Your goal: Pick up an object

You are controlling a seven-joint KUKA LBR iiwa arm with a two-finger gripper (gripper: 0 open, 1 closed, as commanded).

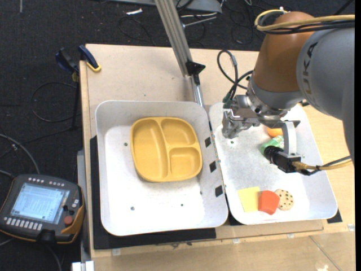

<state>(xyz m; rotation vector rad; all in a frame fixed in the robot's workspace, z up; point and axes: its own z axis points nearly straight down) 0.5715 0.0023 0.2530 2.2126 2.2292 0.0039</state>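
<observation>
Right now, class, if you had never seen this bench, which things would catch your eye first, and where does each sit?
The yellow divided plate stands out most, lying in the middle of the left bin. Next comes the big grey arm with its orange band, reaching in from the right so that its gripper hangs over the far left part of the right bin. Near that bin's front edge lie a yellow block, a red piece and a cookie.

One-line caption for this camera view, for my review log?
Arm's end effector low over the right bin near its back left corner; yellow block, red piece and cookie in front; yellow tray in left bin.
</observation>
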